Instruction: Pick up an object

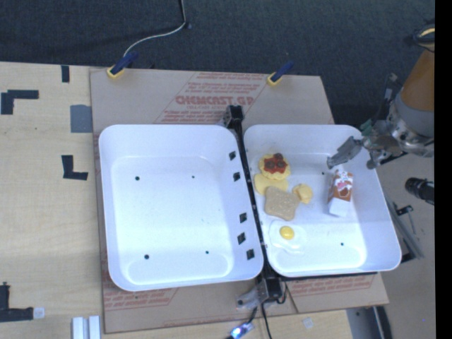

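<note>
**Carton sits just below the spread gripper**

Since the gripper (357,152) hangs over the upper right part of the right bin (381,260) with its two fingers spread and nothing between them, the move ahead turns on what lies nearest beneath it. That is the carton (340,193), a small white box with a red and brown print, which sits just below and slightly left of the fingers in the frame. Its long axis runs almost straight up and down the picture, tilted a little to the right at the top. Its top end is the end closest to the fingers, near them, though whether they are at its height cannot be told from this slant. A short travel down-frame, by my judgement, would bring the fingers astride it.

The other pieces lie farther left, in the middle of the same bin. Counted: one carton, one yellow cake with red topping (274,167), one toast slice (281,203), one small yellow lump (304,193), and one fried egg (289,236) toward the lower edge. That makes five objects, all in the right bin. There are two bins, and the left bin (116,147) holds none of them.
</note>
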`<control>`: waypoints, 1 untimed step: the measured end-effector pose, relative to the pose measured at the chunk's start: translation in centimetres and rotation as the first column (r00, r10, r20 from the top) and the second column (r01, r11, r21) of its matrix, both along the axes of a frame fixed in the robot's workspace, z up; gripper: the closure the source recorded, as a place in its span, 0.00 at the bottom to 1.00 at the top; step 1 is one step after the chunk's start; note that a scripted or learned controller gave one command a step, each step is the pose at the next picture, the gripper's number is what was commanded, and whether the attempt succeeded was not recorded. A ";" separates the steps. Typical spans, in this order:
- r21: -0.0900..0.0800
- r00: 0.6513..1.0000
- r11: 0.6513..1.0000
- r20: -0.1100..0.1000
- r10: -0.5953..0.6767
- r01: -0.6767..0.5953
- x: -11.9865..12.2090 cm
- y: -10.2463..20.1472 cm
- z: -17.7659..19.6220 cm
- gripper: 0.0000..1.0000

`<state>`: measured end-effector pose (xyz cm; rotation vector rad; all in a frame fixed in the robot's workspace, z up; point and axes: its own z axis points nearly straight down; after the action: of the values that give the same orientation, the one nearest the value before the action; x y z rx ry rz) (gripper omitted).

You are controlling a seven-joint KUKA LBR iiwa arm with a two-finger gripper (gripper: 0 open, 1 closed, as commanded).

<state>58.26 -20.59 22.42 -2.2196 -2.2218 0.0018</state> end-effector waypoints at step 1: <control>0.004 1.000 1.000 -0.006 0.003 -0.003 -1.7 4.6 -11.9 0.00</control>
<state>56.55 -16.01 10.52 -2.2113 -2.2205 0.0042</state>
